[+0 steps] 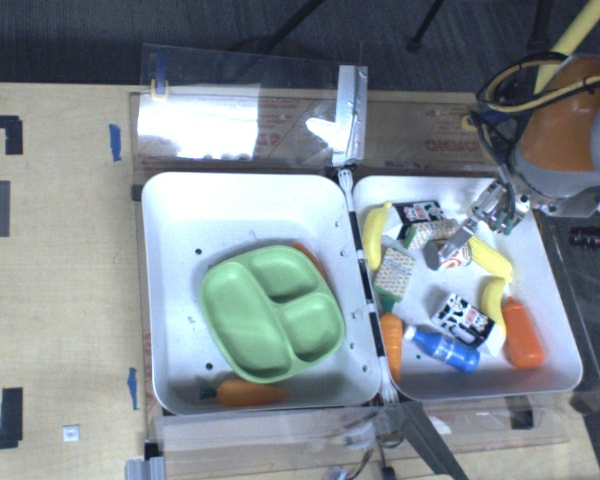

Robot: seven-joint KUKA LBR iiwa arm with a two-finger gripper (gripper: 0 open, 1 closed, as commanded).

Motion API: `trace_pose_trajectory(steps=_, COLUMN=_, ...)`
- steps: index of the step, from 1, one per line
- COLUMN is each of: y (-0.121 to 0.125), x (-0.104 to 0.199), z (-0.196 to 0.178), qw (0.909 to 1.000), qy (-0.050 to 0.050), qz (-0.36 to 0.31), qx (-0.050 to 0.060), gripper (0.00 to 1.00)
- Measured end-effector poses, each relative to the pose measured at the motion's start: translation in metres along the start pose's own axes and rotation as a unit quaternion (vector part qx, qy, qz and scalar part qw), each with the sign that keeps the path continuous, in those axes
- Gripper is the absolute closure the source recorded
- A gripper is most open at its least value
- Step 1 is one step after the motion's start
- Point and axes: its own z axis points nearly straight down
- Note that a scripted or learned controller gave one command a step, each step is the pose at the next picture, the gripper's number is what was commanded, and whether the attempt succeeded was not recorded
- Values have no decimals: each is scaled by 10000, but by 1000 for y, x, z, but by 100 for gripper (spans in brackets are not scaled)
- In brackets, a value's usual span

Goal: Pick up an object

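Note:
My gripper (446, 249) reaches down into the right bin (560, 368) from the upper right, its grey wrist (500, 208) slanting towards the bin's middle. Its tip sits over a small red and white item (461, 257), beside a yellow banana (490, 256) and a black and white packet (417, 213). Nothing shows clearly held. Other items in this bin: a second banana (375, 233) by the left wall, a patterned square packet (395, 268), a cow-patterned item (465, 318), a blue bottle (448, 350), an orange-red item (522, 333) and an orange carrot (391, 340).
The left bin (170, 218) holds a green divided plate (270, 308), with an orange carrot (252, 393) at its front wall. A clear plastic panel (240, 118) stands behind the bins. The arm's orange band (565, 138) hangs over the right bin's far right corner.

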Motion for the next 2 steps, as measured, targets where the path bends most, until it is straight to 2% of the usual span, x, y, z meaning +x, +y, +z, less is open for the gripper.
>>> trace_pose_trajectory(steps=1, y=-40, x=4, z=25, qw=9949, qy=113, qz=-1002, qx=97, gripper=0)
trace_pose_trajectory(steps=2, y=-38, x=1, z=14, qw=9950, qy=71, qz=-992, qx=73, gripper=100)
